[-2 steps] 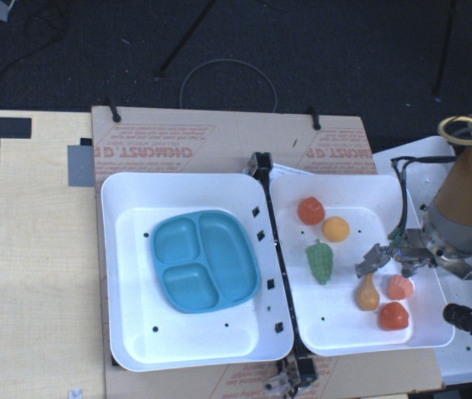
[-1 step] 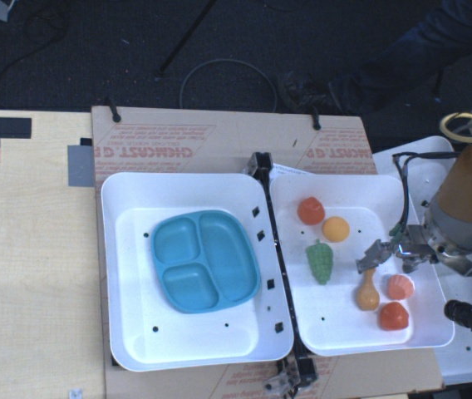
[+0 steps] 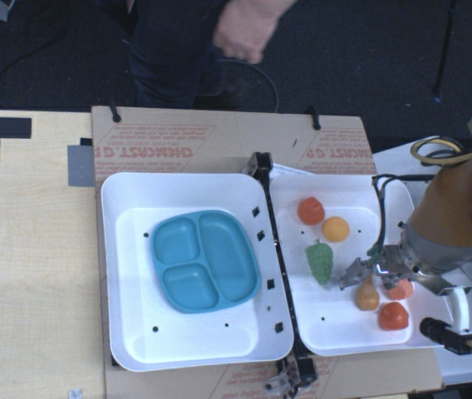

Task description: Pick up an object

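My tool [image 3: 359,273] hangs low in the right bin [image 3: 336,339], just above the tan pear-shaped piece [image 3: 367,296]; I cannot tell its state. I judge this the approach step. Next I must settle squarely over that piece, clear of the green one [image 3: 320,262].

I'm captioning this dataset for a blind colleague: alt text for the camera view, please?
The gripper hangs low in the right bin among toy foods, beside a green piece. A blue divided plate lies in the left bin.
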